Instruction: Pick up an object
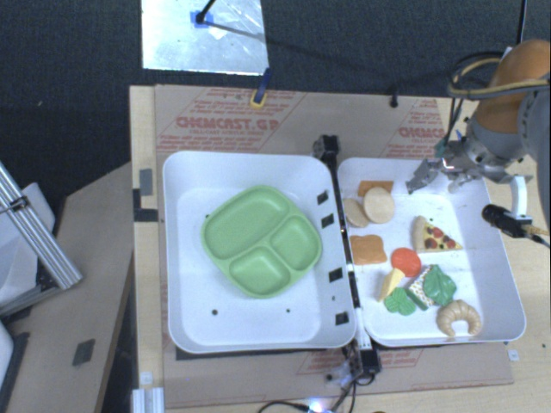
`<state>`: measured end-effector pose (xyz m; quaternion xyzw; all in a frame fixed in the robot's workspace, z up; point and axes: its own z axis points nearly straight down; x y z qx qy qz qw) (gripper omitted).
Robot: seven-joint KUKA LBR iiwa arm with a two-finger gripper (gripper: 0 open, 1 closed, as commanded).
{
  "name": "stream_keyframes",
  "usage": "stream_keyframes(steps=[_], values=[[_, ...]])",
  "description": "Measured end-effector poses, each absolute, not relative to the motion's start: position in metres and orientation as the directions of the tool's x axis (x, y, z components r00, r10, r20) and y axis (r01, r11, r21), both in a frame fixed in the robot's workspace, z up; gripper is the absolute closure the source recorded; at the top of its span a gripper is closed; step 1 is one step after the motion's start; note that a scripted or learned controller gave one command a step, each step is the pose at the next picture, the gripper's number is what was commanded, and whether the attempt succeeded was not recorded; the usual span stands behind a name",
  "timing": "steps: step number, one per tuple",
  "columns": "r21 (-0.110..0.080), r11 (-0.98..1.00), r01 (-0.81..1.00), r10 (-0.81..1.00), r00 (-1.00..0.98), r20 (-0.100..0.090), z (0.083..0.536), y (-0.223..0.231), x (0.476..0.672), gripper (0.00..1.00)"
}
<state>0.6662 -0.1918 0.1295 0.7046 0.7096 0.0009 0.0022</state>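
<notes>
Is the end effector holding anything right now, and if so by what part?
Nothing is held. The end effector hovers at the right bin's top edge with nothing between its fingers.

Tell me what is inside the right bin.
The right bin holds toy food: a pizza slice, a croissant, a tomato, toast, a round bun and leafy greens. Whatever lies beneath that pile is covered.

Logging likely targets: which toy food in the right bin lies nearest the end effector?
The tan bread slice at the bin's far edge, just left of the end effector; the pizza slice lies farther.
</notes>
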Motion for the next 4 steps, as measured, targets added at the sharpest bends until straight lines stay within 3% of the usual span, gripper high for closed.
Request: stream_keyframes(steps=[1, 2, 4], values=[[0.005, 0.008, 1.0, 1.0, -0.008, -0.002, 0.092, -0.191, 0.668, 0.0], [0.005, 0.009, 1.0, 1.0, -0.009, -0.003, 0.095, -0.192, 0.668, 1.0], [0.001, 0.006, 1.0, 1.0, -0.006, 0.0, 0.195, -0.188, 0.682, 1.0]])
